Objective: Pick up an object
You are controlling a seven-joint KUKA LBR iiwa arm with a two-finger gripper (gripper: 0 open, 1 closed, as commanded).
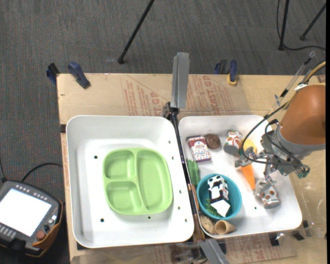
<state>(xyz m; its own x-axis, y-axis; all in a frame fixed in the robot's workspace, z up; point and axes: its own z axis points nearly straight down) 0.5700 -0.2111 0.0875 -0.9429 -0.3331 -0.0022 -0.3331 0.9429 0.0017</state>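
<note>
Hand (262,168) hangs over the right bin (289,216) — grip state unclear — beside a carrot (247,175).

You are in a robotics lab: plywood bench (148,92) clamped (77,74) at its far edge, tripod legs (138,26) on grey carpet, teach pendant (22,216) well left of the gripper (261,166).

A light-green plastic divided plate (137,181) lies in the left shallow white bin (80,147). The right white bin (286,216) holds a round blue bowl (236,204) with a black-and-white cow carton (218,189) in it, a small red-and-white box (199,148), an orange toy carrot (247,175) and an ice-cream cone (224,226). The grey two-finger gripper (258,167) hangs low beside the carrot, perhaps touching it.
</note>
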